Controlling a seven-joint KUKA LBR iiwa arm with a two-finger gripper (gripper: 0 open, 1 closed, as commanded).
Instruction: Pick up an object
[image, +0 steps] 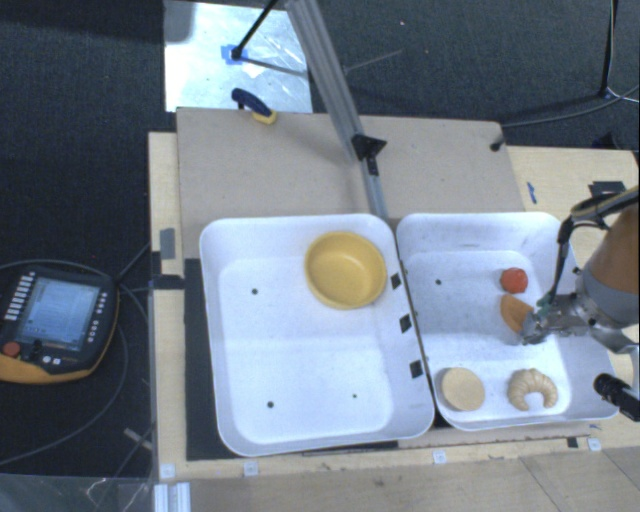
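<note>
The right bin (470, 235) holds a small red ball-like object (514, 279), an orange piece (514, 312), a round tan disc (462, 388) and a croissant-shaped item (532, 388). My gripper (537, 328) reaches in from the right and sits low in this bin. Its tip is right at the orange piece's lower right edge, just above the croissant-shaped item. Part of the orange piece is hidden behind the gripper. Nothing is visibly lifted.
A yellow bowl (346, 270) sits in the left bin (260, 400) at its far right corner. A slanted metal pole (340, 95) crosses the board behind the bins. A teach pendant (52, 320) lies on the floor at left.
</note>
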